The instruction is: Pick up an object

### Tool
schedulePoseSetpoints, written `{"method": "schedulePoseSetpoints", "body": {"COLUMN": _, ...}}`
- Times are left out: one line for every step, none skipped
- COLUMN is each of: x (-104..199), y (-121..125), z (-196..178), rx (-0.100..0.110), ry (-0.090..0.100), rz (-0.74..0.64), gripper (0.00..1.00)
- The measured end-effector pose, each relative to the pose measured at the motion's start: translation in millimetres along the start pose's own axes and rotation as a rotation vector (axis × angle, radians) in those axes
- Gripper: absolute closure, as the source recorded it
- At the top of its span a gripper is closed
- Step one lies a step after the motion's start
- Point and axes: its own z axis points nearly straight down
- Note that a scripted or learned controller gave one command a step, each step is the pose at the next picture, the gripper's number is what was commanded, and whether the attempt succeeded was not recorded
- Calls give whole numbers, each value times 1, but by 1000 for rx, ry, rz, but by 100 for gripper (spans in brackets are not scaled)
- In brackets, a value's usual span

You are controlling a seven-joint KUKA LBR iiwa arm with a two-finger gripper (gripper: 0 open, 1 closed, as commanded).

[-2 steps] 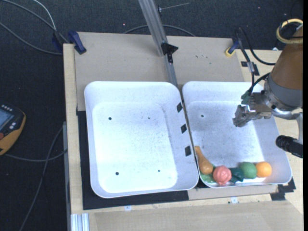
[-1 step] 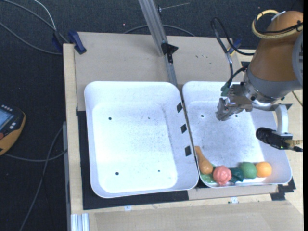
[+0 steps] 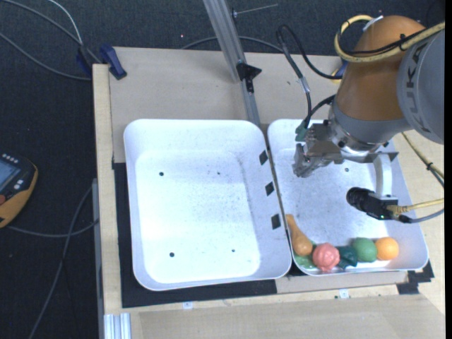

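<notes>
The tool [image 3: 308, 162] hangs over the bare upper floor of the right bin [image 3: 418, 240]; whether it is released or clenched I cannot tell, and nothing shows in its grip. The pickable things lie well below it, crowded against the bin's near wall: an orange carrot-shaped toy [image 3: 299, 239], a pink ball [image 3: 325, 256], a green piece [image 3: 364, 248] and an orange ball [image 3: 387, 248]. Bunched there, they probably leave little room for a clean grasp. The left bin [image 3: 138, 136] sits beside the tool on the counter [image 3: 176, 83].

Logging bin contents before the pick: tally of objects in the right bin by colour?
Orange, long carrot-like piece: 1
Orange, round ball: 1
Pink, bumpy ball: 1
Green, round object: 1
Teal piece, partly hidden: 1
Total: 5
</notes>
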Motion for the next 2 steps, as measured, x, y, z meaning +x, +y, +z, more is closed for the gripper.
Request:
{"method": "schedulePoseSetpoints", "body": {"x": 59, "y": 19, "z": 2, "rx": 0, "ry": 0, "rz": -1, "gripper": 100}}
{"method": "schedulePoseSetpoints", "body": {"x": 100, "y": 33, "z": 4, "rx": 0, "ry": 0, "rz": 1, "gripper": 100}}
